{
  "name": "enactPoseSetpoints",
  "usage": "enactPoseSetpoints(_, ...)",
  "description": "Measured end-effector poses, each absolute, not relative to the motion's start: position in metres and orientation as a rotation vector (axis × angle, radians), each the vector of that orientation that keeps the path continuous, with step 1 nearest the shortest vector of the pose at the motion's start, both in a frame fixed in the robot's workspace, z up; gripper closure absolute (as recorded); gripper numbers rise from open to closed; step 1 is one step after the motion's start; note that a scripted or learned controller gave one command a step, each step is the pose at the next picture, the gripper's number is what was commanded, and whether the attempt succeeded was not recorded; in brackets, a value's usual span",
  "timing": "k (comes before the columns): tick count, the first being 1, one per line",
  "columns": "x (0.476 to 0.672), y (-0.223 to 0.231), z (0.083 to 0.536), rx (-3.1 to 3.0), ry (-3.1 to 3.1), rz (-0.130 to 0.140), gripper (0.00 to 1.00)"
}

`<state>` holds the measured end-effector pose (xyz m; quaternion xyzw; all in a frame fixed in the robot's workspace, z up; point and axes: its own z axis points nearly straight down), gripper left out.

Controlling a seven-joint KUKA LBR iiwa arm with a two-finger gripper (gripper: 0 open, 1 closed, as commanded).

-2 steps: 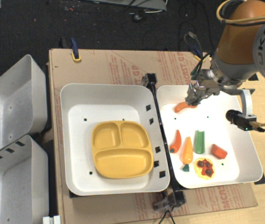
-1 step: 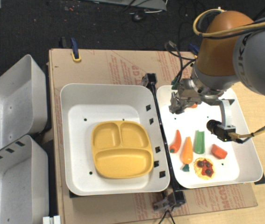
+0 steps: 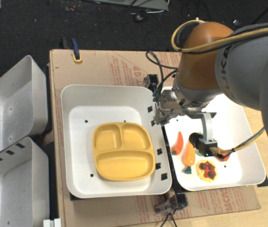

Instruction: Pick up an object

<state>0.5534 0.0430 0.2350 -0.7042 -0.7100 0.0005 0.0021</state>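
One pepper point(image 3: 177, 143), a carrot point(image 3: 189, 154) and a toy pizza point(image 3: 206, 170) lie in our right bin point(image 3: 233, 122).
We cannot tell the grip state of our gripper point(image 3: 164, 109), hanging just far-left of them; we should centre over the pepper, clear of the carrot.

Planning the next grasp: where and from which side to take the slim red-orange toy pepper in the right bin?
Probably mid-body, from straight above, closing across its narrow width: the slim red-orange toy pepper lies flat, with the orange toy carrot close alongside.
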Motion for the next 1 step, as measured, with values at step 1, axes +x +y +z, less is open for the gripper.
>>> enactPoseSetpoints(1,0.5366,0.0981,0.2235,-2.210,-2.228,0.001,1.00)
